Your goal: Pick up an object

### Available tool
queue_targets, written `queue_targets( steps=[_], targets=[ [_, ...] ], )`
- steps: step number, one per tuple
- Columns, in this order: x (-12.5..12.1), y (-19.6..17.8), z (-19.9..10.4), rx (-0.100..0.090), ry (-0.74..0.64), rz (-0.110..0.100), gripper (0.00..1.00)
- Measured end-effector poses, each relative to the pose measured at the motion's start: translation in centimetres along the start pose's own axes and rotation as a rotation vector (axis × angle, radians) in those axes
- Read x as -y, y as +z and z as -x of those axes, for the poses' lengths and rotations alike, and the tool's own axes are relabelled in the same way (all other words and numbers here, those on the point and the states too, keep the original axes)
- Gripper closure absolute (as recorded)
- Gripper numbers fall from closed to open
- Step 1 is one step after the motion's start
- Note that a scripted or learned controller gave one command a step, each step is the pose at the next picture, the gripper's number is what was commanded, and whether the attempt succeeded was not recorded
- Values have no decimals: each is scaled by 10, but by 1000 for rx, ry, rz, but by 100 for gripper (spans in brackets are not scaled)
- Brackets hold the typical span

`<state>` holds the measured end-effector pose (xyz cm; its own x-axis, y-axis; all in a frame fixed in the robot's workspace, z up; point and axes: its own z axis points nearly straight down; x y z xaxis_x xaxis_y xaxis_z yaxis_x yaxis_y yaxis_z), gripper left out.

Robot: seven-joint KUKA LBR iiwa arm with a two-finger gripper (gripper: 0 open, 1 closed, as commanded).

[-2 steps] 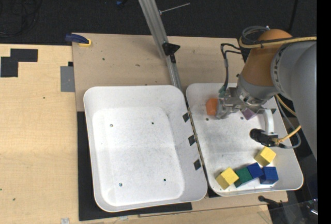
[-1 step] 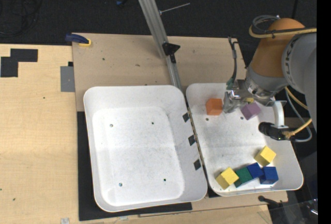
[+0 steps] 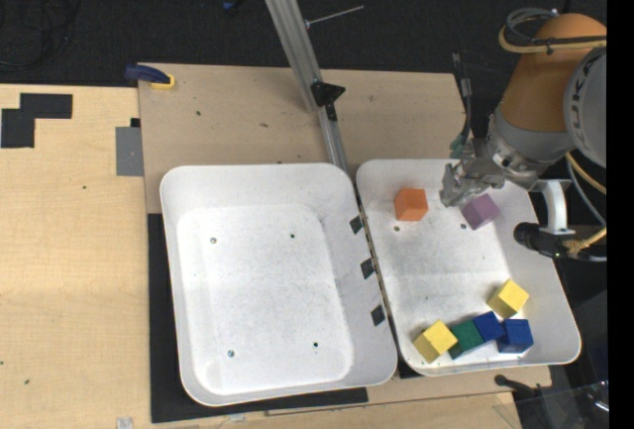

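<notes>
- Looking down from the camera view, the gripper (image 3: 464, 181) hangs low over the far part of the right bin (image 3: 555, 348), with the grey arm (image 3: 545, 100) reaching in from the right.
- Nearest candidates: a purple cube (image 3: 481, 210) just beside the gripper's tip on its right, and an orange cube (image 3: 410, 204) a little to its left. Both sit on the bin floor, apart from each other.
- Whether the gripper is open or closed cannot be told from this angle; the tip is a grey blur against the white bin. Nothing can be seen held in it.
- Down at the near corner of the same bin there's a cluster: two yellow cubes (image 3: 434, 340) (image 3: 508, 298), a green cube (image 3: 466, 336) and blue cubes (image 3: 503, 330), packed close, several touching.
- The left bin (image 3: 188, 219) lies alongside on the worktop (image 3: 69, 249).
- My read: the pick is not yet made, and the purple cube looks like the target.
- Risk one: the tip seems to sit beside the purple cube rather than over it, so a close could nudge it away and catch nothing.
- Risk two: that cube lies turned at an angle, so a grip across its corners could slip off.
- Risk three: a descent too deep would press into the bin floor.
</notes>
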<state>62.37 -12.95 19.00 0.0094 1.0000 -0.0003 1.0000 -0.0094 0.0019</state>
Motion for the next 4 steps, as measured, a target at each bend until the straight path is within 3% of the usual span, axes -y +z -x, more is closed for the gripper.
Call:
queue_targets(
  steps=[1, 4],
  targets=[
    [0, -27, 2, 0, -3, -1, 100],
    [44, -48, -156, -3, -15, -7, 100]
  ],
)
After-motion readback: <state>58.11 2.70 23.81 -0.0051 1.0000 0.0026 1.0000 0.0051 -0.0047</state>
